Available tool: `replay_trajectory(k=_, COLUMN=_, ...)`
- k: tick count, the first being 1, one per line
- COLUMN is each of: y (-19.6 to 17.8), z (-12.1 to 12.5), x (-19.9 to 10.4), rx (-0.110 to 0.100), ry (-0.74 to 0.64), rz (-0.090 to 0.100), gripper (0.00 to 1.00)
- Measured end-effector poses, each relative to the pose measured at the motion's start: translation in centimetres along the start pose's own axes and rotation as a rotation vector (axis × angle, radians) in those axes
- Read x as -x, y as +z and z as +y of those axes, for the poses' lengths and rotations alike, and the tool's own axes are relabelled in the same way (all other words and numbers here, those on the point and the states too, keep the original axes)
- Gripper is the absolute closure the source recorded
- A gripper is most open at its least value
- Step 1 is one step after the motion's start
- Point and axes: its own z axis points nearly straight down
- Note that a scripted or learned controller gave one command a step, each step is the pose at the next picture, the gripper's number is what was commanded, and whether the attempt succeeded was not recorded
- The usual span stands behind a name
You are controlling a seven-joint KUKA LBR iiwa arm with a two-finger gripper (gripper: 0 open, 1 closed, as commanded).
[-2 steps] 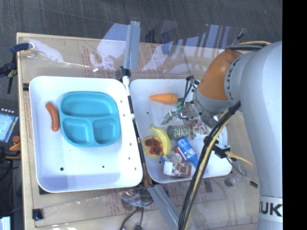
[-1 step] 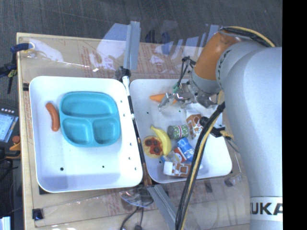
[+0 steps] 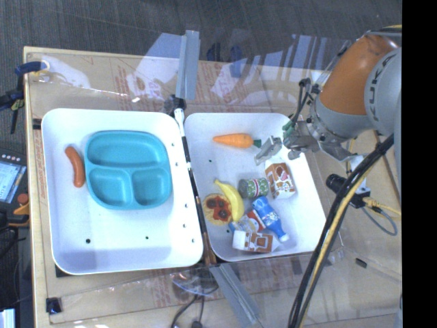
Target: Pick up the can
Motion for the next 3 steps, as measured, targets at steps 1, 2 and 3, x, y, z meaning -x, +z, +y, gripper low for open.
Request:
replay_trajectory(k=1, y=8.6, z=-3.3, x=-0.3, rx=-0.005, ry=0.001, rz=0.002, gripper=0.0)
replay_trajectory(k=2, y=12.6, z=-0.5, x=0.0, rx=-0.003, ry=-0.017, rz=0.0, gripper=0.0)
replay_trajectory(k=3, y=11.6, z=-0.5, x=0.0, rx=-0.005, ry=-0.021, rz=0.0, gripper=1.0)
